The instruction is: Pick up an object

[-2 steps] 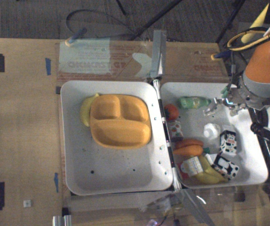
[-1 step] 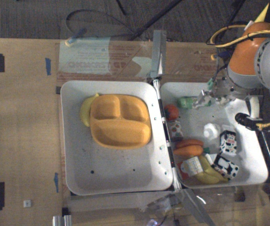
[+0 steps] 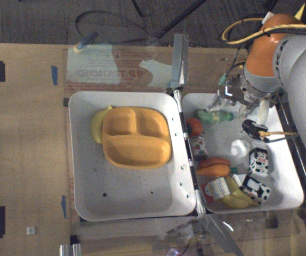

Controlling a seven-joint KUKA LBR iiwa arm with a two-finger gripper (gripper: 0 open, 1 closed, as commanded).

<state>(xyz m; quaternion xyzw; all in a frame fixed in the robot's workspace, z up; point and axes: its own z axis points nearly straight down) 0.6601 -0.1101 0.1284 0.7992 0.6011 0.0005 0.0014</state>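
The gripper (image 3: 223, 101) hangs over the right bin (image 3: 286, 167), beside a green bottle (image 3: 215, 116); its finger state cannot be told. An orange tray (image 3: 136, 137) fills the left bin (image 3: 83, 159).

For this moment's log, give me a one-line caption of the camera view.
KUKA arm's gripper over the right bin by a green bottle; an orange divided tray lies in the left bin.

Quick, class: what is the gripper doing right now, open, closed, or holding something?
Gripper: over the right bin, at the green bottle; state cannot be told.
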